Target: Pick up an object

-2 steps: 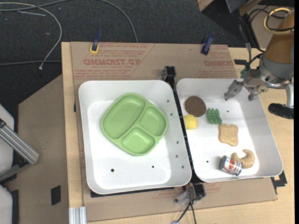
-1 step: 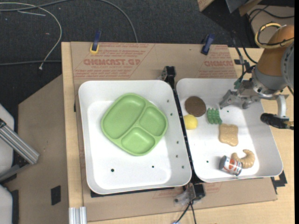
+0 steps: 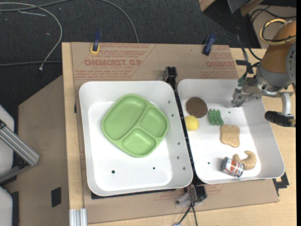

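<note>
Small striped can (image 3: 232, 166): lay at the right bin's (image 3: 270, 140) near rim, touching a tan croissant-shaped toy (image 3: 249, 159), so a crowded grasp.
Beige flat toast piece (image 3: 230, 135): mid-bin, apart, easiest pick I judged.
Green three-part plastic plate (image 3: 135, 125): alone in the left bin.
My tool (image 3: 239, 99): hovered over the far bin edge, gripping nothing; spread I could not tell.

Grey arm (image 3: 277, 74) with an orange band (image 3: 280, 44), ending in a small dark metal hand (image 3: 240, 98).

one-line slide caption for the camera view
Gripper hovers over the right bin of toy food; green divided plate sits in the left bin.
</note>
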{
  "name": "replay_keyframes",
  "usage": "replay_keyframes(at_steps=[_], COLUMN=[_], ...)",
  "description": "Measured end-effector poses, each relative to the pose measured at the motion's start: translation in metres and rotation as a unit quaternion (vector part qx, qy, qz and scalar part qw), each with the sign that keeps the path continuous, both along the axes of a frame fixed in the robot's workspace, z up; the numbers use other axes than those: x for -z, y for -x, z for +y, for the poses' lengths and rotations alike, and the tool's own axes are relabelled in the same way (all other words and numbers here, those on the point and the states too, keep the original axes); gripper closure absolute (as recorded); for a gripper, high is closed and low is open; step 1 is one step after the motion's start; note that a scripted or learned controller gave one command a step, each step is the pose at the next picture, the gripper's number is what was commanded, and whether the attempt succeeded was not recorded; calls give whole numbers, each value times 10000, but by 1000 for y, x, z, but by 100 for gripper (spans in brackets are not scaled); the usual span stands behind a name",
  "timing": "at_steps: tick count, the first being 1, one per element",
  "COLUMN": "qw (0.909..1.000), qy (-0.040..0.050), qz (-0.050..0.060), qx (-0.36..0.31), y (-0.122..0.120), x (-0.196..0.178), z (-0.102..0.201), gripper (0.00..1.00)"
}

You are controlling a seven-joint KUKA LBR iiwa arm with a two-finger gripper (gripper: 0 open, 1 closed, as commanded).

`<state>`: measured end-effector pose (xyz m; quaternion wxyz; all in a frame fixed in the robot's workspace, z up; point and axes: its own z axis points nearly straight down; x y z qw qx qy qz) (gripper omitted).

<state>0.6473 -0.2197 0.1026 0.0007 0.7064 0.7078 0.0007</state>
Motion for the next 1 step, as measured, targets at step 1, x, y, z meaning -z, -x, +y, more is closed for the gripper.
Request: replay_keyframes(at_steps=[1], qw=[10000], qy=[10], qz=[-18], qx=[4], y=[-1], x=[-62], z=[-3], gripper=[100])
